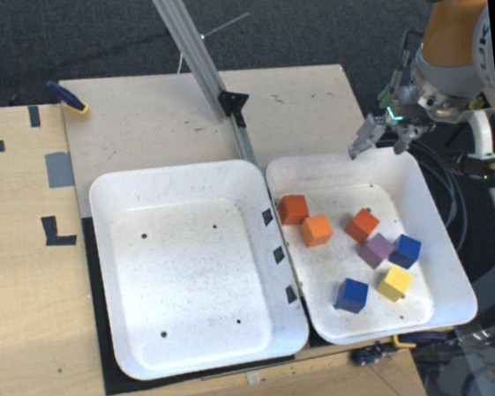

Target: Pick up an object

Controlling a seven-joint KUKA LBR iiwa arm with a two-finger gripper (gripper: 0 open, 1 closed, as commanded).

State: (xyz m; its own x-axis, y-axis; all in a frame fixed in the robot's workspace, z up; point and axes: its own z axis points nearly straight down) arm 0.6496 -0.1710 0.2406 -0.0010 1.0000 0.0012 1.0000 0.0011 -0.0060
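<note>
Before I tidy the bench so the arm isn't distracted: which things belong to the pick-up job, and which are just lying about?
Job: gripper; right bin holding orange, red, purple, yellow and blue blocks.

Lying about: left bin; blue-and-yellow clamp.

This is a robotics lab: a plywood table (24,262) patched with dark tape marks, two white bins (112,252) on a black mat, an aluminium camera post (190,48), bundled black cables (466,203), and grey carpet (52,37).
</note>
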